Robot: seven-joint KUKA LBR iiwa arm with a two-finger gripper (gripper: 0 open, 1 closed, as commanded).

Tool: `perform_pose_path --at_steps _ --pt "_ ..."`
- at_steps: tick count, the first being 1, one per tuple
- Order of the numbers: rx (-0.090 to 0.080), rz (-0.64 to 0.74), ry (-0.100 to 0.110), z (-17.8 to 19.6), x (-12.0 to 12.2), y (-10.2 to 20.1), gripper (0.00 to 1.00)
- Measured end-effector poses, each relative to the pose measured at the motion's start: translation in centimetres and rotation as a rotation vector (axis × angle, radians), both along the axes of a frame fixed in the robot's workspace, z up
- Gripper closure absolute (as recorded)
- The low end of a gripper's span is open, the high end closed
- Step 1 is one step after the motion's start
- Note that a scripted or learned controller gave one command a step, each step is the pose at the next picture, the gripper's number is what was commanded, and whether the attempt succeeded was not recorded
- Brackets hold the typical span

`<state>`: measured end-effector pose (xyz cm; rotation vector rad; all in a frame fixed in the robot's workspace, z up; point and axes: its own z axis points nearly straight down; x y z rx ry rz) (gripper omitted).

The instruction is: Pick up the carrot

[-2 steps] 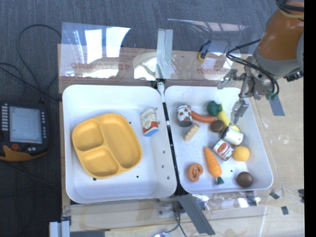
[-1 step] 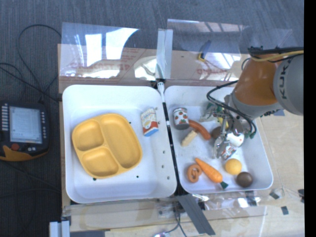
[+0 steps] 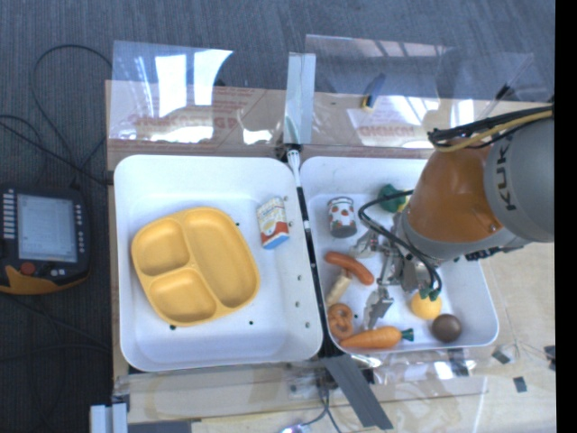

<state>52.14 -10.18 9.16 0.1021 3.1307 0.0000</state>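
Left bin point(image 3: 135, 332): yellow divided plate point(image 3: 194, 264), small carton point(image 3: 273, 222) beside it. Right bin point(image 3: 478, 332): can point(image 3: 341, 216), sausage point(image 3: 349, 267), pretzel point(image 3: 341, 318), lemon point(image 3: 425, 306). Carrot point(image 3: 371, 338) lies along the near wall. My gripper point(image 3: 380, 307) hangs just above it, fingers slightly parted, gripping nothing.

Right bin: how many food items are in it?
7, maybe more under the arm: can, green item, sausage, pretzel, carrot, lemon, brown ball. A pale piece by the sausage is unclear.
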Motion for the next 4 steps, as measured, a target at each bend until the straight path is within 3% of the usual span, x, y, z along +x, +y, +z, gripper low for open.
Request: perform_pose_path --at_steps 1,2,3,4 --pt "-0.002 0.04 -0.005 24.9 -0.1 2.0 0.0" --pt "0.002 -0.017 0.018 13.3 -3.9 0.5 0.0" --pt "0.0 0.143 0.015 6.3 -3.9 0.9 0.0" --pt "-0.015 0.258 -0.033 0.7 -2.1 -3.7 0.0"
